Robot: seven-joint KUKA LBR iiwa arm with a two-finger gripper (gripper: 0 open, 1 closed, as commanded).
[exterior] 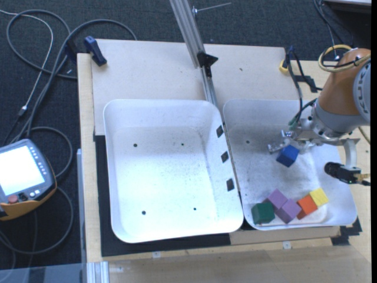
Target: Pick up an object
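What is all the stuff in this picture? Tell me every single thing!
bins: 2, white, side by side on the bench
blue block: 1, blue, right bin, at the pincer's tip
green block: 1, green, right bin's near edge
purple blocks: 2, purple, beside the green one
orange block: 1, orange, beside the purple ones
yellow block: 1, yellow, next to orange
handheld screen: 1, orange-edged, on the floor at left
cables: several, black, floor
arm: 1, grey with orange band, over right bin
pincer: 1, silver

No readable text, label, brand, number or sign anywhere. Handheld pendant (20, 175) left of worktop (153, 69) has lit screen, content too washed out to read. Bins and blocks carry no markings.
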